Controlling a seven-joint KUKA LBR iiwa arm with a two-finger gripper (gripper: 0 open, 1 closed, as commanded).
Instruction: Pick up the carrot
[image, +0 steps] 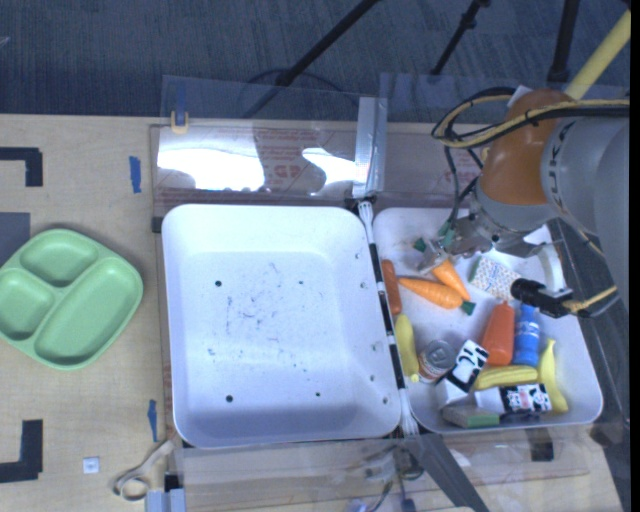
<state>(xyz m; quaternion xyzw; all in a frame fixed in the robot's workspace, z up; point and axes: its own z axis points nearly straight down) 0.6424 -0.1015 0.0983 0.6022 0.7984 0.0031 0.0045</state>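
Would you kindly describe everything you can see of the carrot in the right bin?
The carrot is a smooth orange toy, plastic by its look, tapering towards the left, with a small green stub at its right end. It lies flat in the upper part of the right bin, slightly slanted. A second, shorter orange piece lies against its upper side. The pincer hovers just above it.

A single fixed camera looks down at a slant from above the worktop (80, 150), far enough back to take in both white bins: the left bin (270, 320) fills the middle of the frame, the right bin (580, 400) sits toward the right edge. The arm (560, 160) enters from the right, its gripper (455, 240) over the right bin's far part. Dark floor lies beyond the worktop's far edge.
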